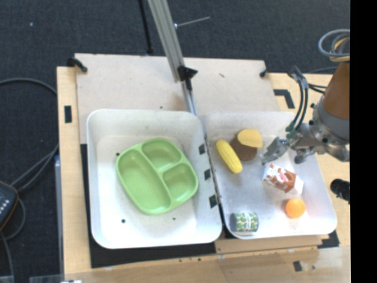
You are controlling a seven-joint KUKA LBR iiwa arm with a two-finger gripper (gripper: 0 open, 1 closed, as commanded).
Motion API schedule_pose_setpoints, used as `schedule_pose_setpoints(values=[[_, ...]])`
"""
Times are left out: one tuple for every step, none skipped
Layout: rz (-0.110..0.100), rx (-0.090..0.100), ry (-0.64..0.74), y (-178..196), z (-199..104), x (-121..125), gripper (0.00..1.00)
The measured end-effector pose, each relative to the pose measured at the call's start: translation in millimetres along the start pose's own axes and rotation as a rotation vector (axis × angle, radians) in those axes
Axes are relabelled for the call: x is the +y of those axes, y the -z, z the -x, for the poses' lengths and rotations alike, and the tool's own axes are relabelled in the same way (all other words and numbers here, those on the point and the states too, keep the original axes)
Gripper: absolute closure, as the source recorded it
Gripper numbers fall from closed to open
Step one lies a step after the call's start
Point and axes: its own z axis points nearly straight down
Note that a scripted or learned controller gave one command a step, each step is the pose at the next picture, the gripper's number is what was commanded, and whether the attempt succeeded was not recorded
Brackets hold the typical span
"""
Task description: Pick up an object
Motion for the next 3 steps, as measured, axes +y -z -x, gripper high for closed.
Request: schedule_pose_setpoints(values=[[0.000,0.000,-0.001,0.0,0.2,0.0,0.00],[-0.005,-0.001,-0.004,-41.9,2.9,1.4,0.00],[-0.008,0.000,-0.004,-104.5,5.4,-2.1,0.00]])
